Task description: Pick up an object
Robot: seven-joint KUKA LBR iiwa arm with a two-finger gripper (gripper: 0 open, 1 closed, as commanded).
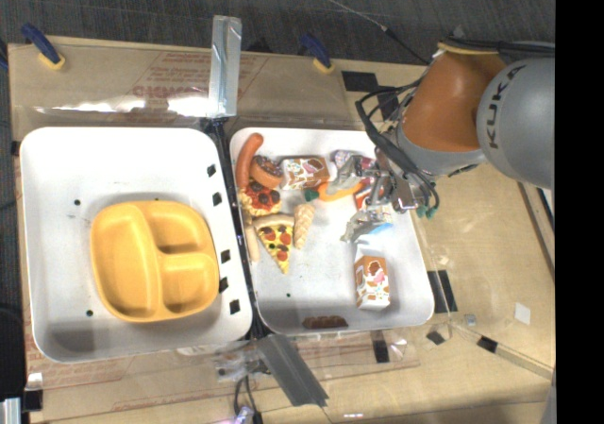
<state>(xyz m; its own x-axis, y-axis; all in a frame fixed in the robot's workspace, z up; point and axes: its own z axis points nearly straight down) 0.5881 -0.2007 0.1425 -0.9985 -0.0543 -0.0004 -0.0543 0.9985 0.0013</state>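
The right white bin [326, 304] holds several toy foods. A red sausage [248, 156], a pizza slice [276, 241] and a cone [303, 223] lie along its left side. A printed snack packet [304, 170], an orange piece [335, 192] and a silvery wrapper [347, 163] sit near the back. A small brown-and-white carton [373, 282] stands at the front right. My gripper [366, 222] hangs low over the bin's right part, just behind the carton and right of the cone. I see nothing clearly held in it.
The left white bin [57, 158] carries a yellow divided plate [154, 259]. A metal divider strip [226, 59] stands at the back between the bins. The grey arm with its orange band [448, 110] reaches in over the right bin's back right corner.
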